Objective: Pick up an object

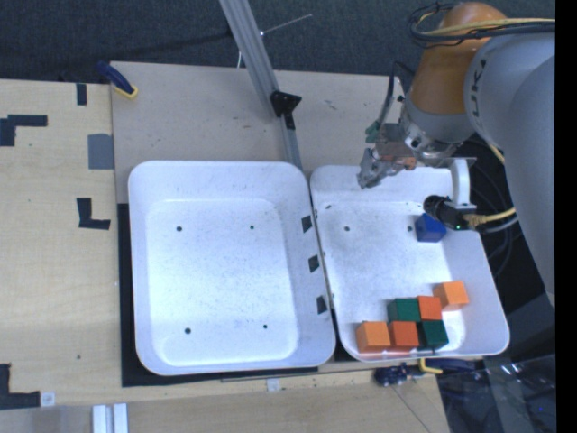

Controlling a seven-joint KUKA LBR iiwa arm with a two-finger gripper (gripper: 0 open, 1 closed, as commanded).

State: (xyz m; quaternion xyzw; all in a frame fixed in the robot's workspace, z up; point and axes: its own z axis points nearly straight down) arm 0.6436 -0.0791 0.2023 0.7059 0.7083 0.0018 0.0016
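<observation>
The gripper [374, 177] hangs over the far edge of the right bin [379, 242]; whether its fingers are apart or together I cannot tell, and nothing shows between them. This looks like the approach step. The blue block [430, 230] lies by the bin's right edge, with orange and green blocks [410, 323] clustered at the near right corner. The next move calls for descending squarely over one block. The left bin [216, 269] sits alongside on the tan bench [180, 106].

Left bin [144, 269] open; blocks [410, 323] crowd right bin's [379, 242] near edge
</observation>
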